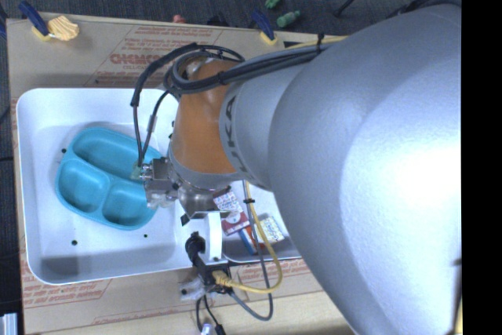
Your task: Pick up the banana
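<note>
Along the left bin's (pixel 23 169) near and left walls I have bare white floor, the widest open room on the desk (pixel 94 55). Its far right corner is crowded by the arm (pixel 353 153), whose grey bulk covers most of the right side. The orange band (pixel 200 121) hangs over the boundary between the two bins, with black cables (pixel 149 102) looping off it toward the left.

Inside the left bin lies a blue tray (pixel 106 180) with three compartments, each one bare as far as I can see, its right end tucked under the wrist. The pincer (pixel 165 188) sits just at that end (from up here the wrist hides its tips, so I cannot tell whether it is wide, narrow or holding anything).

Of the right bin (pixel 271 251) I get a sliver below the wrist, with small red-and-white packets (pixel 235 222) lying in it. A yellow cable (pixel 263 274) droops across its near rim.

Where the banana lies I cannot tell.

Blue clamps (pixel 31 16) grip the desk's far edge.
</note>
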Robot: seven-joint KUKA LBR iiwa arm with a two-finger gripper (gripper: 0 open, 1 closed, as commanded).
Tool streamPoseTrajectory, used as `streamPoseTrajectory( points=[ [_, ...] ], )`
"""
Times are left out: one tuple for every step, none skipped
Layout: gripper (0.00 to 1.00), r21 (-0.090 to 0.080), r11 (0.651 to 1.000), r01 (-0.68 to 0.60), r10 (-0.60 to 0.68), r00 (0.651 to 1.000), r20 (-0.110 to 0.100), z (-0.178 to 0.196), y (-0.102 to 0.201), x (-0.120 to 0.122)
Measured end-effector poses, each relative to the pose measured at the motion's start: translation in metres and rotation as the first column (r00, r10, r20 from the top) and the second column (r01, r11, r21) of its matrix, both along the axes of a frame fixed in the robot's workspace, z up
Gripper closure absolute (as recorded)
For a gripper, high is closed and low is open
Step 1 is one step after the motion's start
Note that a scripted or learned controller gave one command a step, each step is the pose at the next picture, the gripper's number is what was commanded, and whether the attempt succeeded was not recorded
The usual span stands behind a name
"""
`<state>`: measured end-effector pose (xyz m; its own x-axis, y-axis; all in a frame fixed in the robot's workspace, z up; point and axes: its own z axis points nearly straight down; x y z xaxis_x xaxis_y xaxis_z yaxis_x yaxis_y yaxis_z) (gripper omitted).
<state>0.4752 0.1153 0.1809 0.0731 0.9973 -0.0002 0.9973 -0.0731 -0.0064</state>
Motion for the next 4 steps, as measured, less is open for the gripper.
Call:
streamPoseTrajectory(
  points=[
    [1.00, 0.000, 0.977, 0.213, -0.213, 0.977, 0.006, 0.191, -0.029, 0.022],
    [1.00, 0.000, 1.000, -0.003, 0.003, 1.000, 0.001, 0.131, -0.082, 0.001],
    [1.00, 0.000, 0.992, -0.126, 0.126, 0.992, 0.000, 0.010, -0.044, 0.000],
    [1.00, -0.002, 0.891, -0.455, 0.455, 0.890, 0.014, -0.086, 0.008, 0.004]
  ],
)
